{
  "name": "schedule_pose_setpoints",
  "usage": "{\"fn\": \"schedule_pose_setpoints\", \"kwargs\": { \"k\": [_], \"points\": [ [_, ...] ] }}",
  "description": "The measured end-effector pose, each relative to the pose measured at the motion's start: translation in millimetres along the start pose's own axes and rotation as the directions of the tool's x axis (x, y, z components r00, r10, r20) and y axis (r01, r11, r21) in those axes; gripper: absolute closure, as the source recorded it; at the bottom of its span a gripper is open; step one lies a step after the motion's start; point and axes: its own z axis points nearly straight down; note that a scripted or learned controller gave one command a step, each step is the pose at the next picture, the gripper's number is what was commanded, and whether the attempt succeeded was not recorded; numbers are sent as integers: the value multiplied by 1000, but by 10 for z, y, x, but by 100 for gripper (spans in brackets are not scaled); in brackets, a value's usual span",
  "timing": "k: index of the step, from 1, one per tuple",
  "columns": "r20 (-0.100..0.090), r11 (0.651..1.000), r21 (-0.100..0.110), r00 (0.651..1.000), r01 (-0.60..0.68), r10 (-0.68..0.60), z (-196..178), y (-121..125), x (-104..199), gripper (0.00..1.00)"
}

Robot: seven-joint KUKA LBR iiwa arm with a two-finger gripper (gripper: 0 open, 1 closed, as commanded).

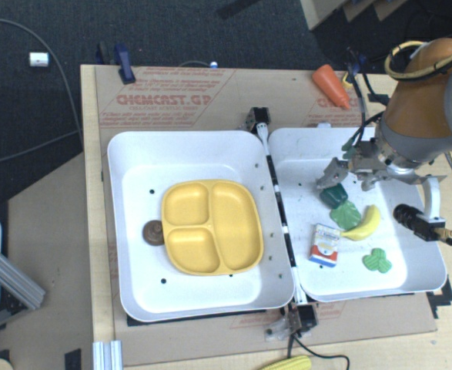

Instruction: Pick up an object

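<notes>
1. My arm comes in from the right, over the right bin, with the orange band sitting up top above the wrist.
2. My tool hangs low over the upper left part of that bin, right above a dark green object. The view is too blurry there, so I honestly can't tell if it's spread or pinched, or whether it touches anything.
3. Just below the dark green thing there's a lighter green piece, and a yellow banana leans against it on the right.
4. A small red, white and blue carton lies left of the banana, nearer the bin's front edge.
5. A bright green lumpy toy sits toward the front right, apart from the rest.
6. The left bin carries a yellow divided plate with three compartments, and a brown round object peeks out touching its left edge.
7. On the counter behind the bins there's an orange carrot-looking thing.
</notes>
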Motion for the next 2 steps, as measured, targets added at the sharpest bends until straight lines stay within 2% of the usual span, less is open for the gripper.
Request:
{"fn": "schedule_pose_setpoints", "kwargs": {
  "k": [1,2],
  "points": [
    [1,1000,-6,1000,0,0,884,183,-65,0],
    [2,1000,-4,1000,-1,1,887,566,-542,0]
  ]
}}
